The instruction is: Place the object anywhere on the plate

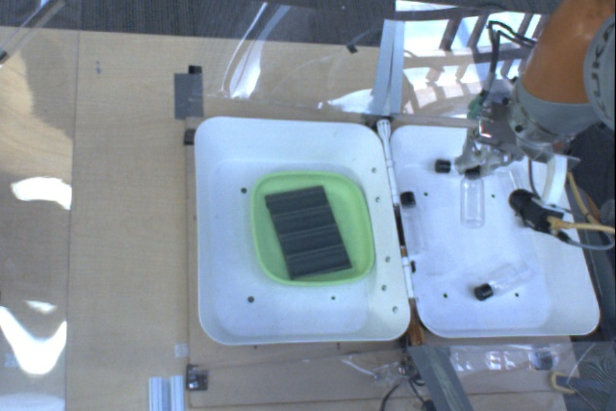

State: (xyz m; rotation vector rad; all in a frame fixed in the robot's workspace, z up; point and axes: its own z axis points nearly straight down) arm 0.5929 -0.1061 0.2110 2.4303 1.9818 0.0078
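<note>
Green plate [358, 226] in the left bin [221, 207] carries a dark ridged block [307, 232]; the claw [478, 164] hangs over the right bin [568, 303], grip impossible to tell, above a clear vial [472, 204].

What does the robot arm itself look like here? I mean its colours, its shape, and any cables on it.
The arm is rounded and bulky, with a broad orange band above a grey wrist section. Black cables loop along its upper side near the wrist. The hand is small, pale and metallic grey, far narrower than the arm. A black part with a yellowish cable sits beside it. I cannot make out any markings.
</note>
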